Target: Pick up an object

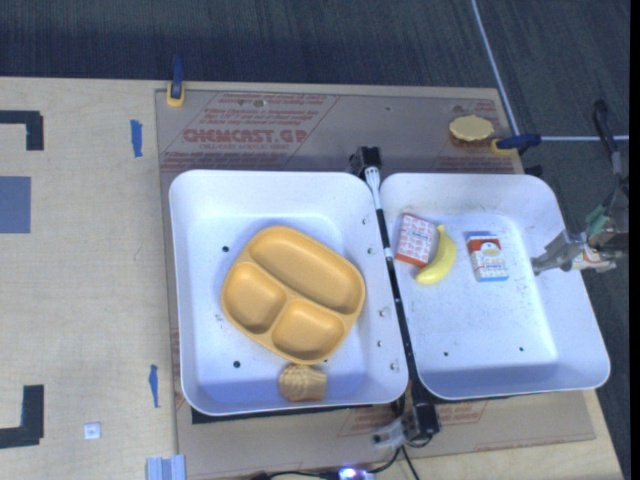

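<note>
In the right bin (560,368) lie a yellow banana (438,258), a red and white packet (415,239) touching the banana's left side, and a small blue, white and red box (487,257) to the banana's right. The left bin (195,298) holds a yellow divided plate (291,292) and a tan waffle-textured cone (301,380) at the plate's near edge. My gripper (572,255) hangs over the right rim of the right bin, apart from all the objects, roughly 80 pixels right of the box. Nothing shows held in it.
A black divider and cable (385,268) run between the two bins. A round yellow disc (472,129) lies on the board behind the right bin, next to a blue clamp (515,142). The near half of the right bin is bare white floor.
</note>
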Motion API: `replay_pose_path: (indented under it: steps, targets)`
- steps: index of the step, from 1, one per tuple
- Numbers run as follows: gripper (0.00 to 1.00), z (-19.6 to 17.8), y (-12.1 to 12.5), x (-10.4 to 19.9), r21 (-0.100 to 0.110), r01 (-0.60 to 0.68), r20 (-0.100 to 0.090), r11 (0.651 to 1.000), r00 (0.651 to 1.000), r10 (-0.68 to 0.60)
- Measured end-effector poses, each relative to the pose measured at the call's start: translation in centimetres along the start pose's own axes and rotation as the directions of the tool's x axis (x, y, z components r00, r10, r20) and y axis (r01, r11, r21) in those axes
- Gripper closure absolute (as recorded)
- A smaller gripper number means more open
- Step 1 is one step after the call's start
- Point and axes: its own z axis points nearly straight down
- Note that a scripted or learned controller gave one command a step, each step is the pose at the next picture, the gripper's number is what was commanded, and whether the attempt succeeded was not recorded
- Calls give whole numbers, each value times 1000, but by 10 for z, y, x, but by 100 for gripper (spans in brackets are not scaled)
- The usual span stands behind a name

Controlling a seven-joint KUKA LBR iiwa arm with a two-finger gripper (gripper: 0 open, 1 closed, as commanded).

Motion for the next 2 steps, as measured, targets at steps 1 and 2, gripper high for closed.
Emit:
replay_pose_path:
  steps: [1, 2]
  targets:
    - [0, 124, 104, -4, -1, 0, 0, 1000, 1000, 0]
    - [0, 164, 151, 21, -4, 1, 1, 1000, 1000, -1]
